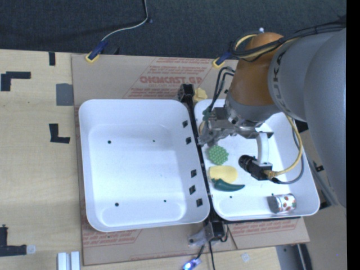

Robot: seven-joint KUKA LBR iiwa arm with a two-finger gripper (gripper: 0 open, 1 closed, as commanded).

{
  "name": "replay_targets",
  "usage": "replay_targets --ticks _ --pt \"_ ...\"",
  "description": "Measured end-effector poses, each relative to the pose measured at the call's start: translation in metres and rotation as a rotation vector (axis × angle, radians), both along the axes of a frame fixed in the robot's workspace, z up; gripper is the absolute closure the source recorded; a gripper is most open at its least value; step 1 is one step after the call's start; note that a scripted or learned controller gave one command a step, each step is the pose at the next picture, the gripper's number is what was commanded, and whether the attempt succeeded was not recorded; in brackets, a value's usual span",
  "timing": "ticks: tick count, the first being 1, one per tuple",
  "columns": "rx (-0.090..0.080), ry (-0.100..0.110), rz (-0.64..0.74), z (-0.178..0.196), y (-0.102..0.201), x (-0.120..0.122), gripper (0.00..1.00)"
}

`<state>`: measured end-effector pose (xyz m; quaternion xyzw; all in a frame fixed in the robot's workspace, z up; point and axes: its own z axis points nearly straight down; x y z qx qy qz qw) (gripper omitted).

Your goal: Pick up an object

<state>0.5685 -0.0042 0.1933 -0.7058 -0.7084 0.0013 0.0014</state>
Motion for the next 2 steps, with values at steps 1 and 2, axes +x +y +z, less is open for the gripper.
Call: replay_targets --ticks 1,2 --pt "0.0 -0.016 0.0 0.118 0.01 0.026 1.0" --pt "0.0 -0.01 0.004 0.131 0.076 0.1 1.0"
